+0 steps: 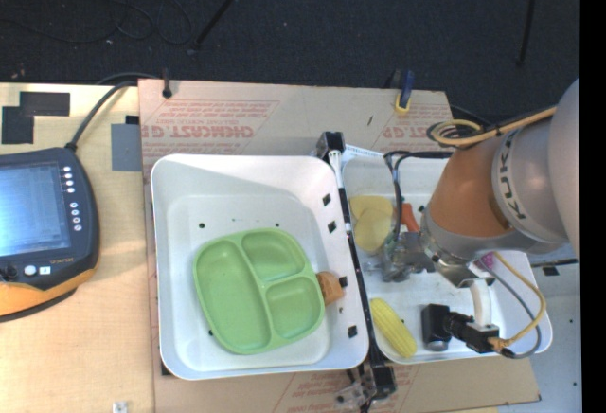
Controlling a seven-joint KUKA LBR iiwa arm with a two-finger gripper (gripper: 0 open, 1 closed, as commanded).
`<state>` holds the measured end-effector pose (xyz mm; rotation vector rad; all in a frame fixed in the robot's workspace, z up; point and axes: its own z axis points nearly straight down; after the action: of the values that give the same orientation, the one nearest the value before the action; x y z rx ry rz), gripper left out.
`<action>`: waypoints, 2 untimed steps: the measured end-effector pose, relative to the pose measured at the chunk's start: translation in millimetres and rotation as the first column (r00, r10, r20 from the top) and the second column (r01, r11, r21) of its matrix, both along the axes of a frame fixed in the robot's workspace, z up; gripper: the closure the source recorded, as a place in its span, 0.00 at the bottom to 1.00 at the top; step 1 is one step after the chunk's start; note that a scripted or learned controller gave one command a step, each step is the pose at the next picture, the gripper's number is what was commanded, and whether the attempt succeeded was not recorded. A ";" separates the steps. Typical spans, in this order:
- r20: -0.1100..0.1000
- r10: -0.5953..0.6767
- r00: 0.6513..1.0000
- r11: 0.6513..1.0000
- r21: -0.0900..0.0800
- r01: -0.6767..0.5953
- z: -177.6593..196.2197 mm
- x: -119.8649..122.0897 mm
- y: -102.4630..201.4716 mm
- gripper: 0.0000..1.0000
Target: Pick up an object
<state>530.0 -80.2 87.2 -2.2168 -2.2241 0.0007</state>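
My gripper point(396, 261) is low in the right bin point(530, 345), near its middle, under the orange wrist band. A pale yellow rounded object point(369, 220) lies just to its upper left, touching or nearly touching it. In the bin's front left corner, below the gripper and apart from it, lies a yellow corn cob point(393, 328). A small orange-red piece point(408, 215) shows beside the wrist, and a bit of pink point(489, 260) peeks out from under the arm. The arm hides whatever is directly beneath it.
The left bin point(180, 203) holds a green divided plate point(258, 290) and a small orange-brown object point(331, 287) against its right wall. A wall with black clips point(343, 241) separates the bins. A tablet-like pendant point(38, 222) lies at the far left.
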 end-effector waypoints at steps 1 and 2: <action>0.002 -0.009 1.000 1.000 -0.010 0.009 1.1 -1.9 -7.7 0.00; 0.005 0.000 1.000 1.000 -0.002 0.000 0.9 80.8 -30.1 0.00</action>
<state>610.8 -110.3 88.1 -2.2200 -2.2279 -0.0021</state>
